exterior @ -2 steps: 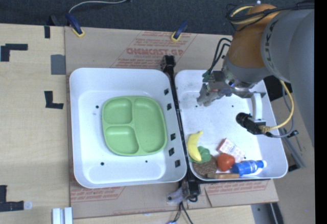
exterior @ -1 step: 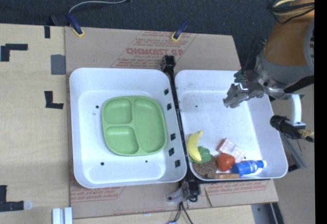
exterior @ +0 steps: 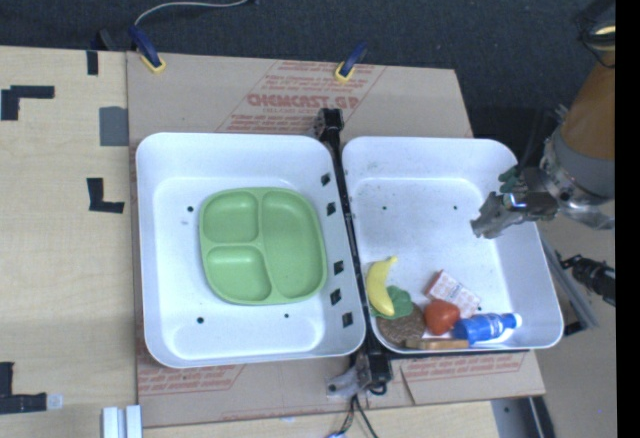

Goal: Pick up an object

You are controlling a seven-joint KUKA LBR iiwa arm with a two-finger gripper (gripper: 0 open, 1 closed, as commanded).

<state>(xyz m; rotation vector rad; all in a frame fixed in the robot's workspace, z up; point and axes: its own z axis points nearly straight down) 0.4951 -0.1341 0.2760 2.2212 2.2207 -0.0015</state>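
Gripper, fingers' state unclear, hangs over right bin w/ curved yellow banana by near-left corner.

A small heap of objects lies along the near edge of the right bin. A yellow banana stands at its left end by the dividing wall, a green piece touching it. Rightward come a brown lump, a red tomato-like ball, a red-and-white packet, and a blue bottle lying flat toward the near right corner.
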